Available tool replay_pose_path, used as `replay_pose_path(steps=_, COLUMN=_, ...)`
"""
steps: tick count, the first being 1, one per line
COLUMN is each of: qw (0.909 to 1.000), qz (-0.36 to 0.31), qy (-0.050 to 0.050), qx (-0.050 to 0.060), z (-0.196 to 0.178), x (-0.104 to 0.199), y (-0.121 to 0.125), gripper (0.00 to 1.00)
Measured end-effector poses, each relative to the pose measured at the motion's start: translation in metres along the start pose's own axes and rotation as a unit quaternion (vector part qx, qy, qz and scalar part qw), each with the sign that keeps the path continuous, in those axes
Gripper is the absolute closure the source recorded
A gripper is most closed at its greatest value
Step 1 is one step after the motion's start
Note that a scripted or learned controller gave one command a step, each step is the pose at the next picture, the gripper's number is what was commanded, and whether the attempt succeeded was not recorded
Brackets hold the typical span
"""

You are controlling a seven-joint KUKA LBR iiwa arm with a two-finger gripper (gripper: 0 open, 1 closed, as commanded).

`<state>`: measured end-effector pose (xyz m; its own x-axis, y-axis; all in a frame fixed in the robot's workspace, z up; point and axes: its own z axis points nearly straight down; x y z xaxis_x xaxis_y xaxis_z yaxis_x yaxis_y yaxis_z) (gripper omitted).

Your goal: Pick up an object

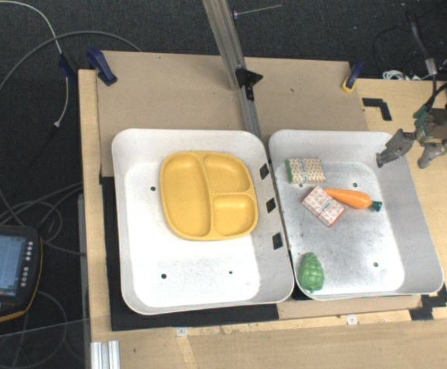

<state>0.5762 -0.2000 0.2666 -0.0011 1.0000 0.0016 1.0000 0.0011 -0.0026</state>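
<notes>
Candidate objects all in right bin [408, 229]: carrot [349, 198] near centre, lying roughly 9-to-3 with green tip at 3 o'clock; patterned box [322, 206] touching or just beside carrot at its 8 o'clock; second patterned box [305, 171] at 10 o'clock of bin; green lumpy toy [311, 272] at 7 o'clock, hard against bin wall. Left bin [135, 283] carrying yellow divided plate [208, 194].

Hand [409, 148] at 2 o'clock edge of right bin, above rim, fingers spread wide, nothing between them. Well apart from every object.

Risks, judged from layout:
- Carrot and near box crowded together: descent on either likely to nudge the other, or to close on both and drop one.
- Carrot rounded and tapered: likely to roll or squirt out if pinched off-axis.
- Green toy tight to wall and corner: one finger likely to land on rim, blocking closure.
- Flat boxes low on bin floor: shallow descent closes on air.
- Present position over rim: straight drop strikes bin edge, not an object.
</notes>
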Motion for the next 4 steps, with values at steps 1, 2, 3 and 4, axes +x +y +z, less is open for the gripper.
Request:
replay_pose_path(steps=1, qw=1.0000, qz=0.000, qy=0.000, qx=0.000, z=0.000, x=0.000, y=0.000, gripper=0.00)
replay_pose_path(steps=2, qw=1.0000, qz=0.000, qy=0.001, qx=0.002, z=0.047, x=0.005, y=-0.008, gripper=0.00)
replay_pose_path(steps=3, qw=1.0000, qz=0.000, qy=0.001, qx=0.002, z=0.095, x=0.015, y=-0.005, gripper=0.00)
replay_pose_path(steps=4, qw=1.0000, qz=0.000, qy=0.001, qx=0.003, z=0.154, x=0.018, y=0.002, gripper=0.00)
